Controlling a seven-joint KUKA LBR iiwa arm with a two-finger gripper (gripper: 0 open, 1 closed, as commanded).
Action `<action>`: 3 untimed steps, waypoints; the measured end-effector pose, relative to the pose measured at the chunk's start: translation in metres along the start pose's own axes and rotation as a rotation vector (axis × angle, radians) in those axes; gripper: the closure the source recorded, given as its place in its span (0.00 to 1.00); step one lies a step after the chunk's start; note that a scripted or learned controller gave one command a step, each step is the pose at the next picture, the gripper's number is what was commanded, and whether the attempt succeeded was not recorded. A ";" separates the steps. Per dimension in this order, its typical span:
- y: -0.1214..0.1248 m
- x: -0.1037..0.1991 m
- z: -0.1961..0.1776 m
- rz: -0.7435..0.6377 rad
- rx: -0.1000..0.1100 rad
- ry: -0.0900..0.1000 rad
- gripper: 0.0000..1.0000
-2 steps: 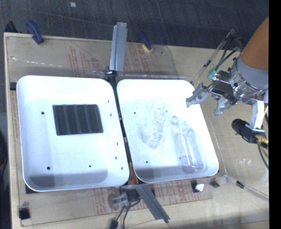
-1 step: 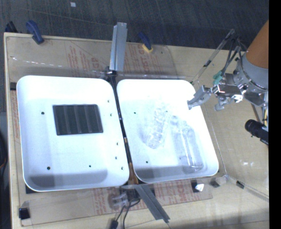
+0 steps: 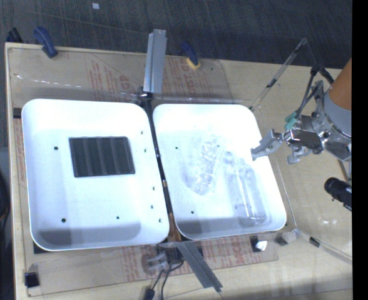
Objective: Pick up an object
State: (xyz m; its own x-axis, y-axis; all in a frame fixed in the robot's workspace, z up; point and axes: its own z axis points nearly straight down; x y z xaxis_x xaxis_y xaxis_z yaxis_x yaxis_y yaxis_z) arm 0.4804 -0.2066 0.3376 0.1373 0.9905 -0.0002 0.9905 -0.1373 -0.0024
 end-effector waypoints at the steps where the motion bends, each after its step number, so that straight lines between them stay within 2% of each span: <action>1: -0.015 0.087 0.056 0.231 0.002 0.000 0.00; 2: -0.006 0.017 0.049 0.103 -0.003 0.000 0.00; 3: -0.005 0.011 0.020 0.075 -0.001 0.000 0.00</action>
State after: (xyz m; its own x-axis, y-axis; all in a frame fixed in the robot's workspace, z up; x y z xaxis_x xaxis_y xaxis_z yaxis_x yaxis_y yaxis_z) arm 0.4767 -0.1953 0.3173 0.2116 0.9774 -0.0002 0.9774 -0.2116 -0.0015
